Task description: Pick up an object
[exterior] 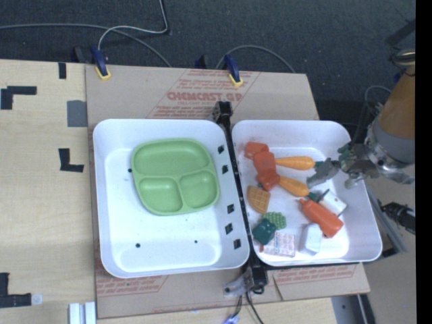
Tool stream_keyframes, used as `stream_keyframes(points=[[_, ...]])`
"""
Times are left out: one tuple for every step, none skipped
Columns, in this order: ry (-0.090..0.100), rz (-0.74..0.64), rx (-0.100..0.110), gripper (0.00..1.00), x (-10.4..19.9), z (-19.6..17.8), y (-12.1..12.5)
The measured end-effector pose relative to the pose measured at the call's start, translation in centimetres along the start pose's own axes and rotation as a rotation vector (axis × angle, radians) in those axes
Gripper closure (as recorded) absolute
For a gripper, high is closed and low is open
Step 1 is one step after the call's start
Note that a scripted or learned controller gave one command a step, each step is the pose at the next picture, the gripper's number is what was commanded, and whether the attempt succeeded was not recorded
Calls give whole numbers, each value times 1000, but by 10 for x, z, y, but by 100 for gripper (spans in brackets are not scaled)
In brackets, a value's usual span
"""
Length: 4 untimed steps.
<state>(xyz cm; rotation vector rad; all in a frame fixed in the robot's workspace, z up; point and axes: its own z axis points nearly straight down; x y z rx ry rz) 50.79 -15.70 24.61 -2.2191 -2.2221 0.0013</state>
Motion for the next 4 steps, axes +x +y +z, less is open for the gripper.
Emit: stream_keyframes(points=[[0,-1,-11,0,22,118,77],[0,-2,-7,0,62,160,107],[-1,-1,-1,0,57,151,161],[1,-2,9,100,58,140,160]])
